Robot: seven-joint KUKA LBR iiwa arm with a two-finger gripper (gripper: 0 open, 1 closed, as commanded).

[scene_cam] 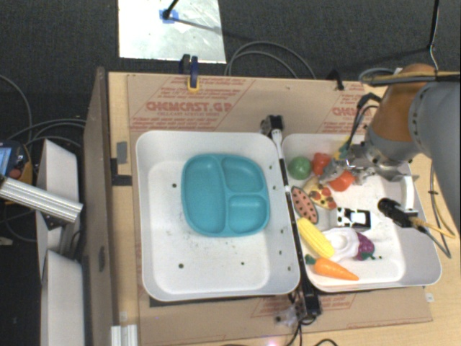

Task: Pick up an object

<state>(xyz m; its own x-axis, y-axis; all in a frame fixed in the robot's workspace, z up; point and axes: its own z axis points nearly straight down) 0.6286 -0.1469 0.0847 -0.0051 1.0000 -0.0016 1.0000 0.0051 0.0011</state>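
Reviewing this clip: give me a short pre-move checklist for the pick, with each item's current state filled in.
1. Gripper over the right bin: ok, it sits among the toys at the far end.
2. Target near the gripper: ok, a red toy lies just beside it.
3. Finger state: cannot tell.
4. Anything held: cannot tell.
5. Neighbours crowding the target: not ok, green ball and pizza slice lie close by.
6. Blue divided plate out of the way: ok, it is in the left bin.
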